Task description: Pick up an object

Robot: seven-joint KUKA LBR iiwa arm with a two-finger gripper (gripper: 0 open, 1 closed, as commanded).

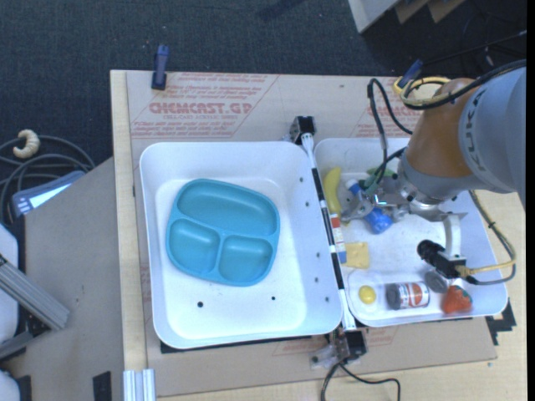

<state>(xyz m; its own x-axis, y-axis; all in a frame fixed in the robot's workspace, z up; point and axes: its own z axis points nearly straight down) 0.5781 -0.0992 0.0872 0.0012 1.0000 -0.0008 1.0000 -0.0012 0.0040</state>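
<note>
In the right bin point(493, 249), a yellow banana point(333, 189) lies upright along the nine o'clock wall. A blue piece point(378, 220) sits just beside it toward three o'clock, partly under the arm. A pale yellow block point(357, 255) lies below. Along the six o'clock edge: a small yellow ball point(367, 293), a can point(407, 295) on its side, a red strawberry point(456, 300).

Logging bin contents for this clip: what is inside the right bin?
Inside the right bin lie a yellow banana, a blue item, a pale yellow block, a small yellow ball, a can and a red item. The arm covers the bin's far part.
</note>
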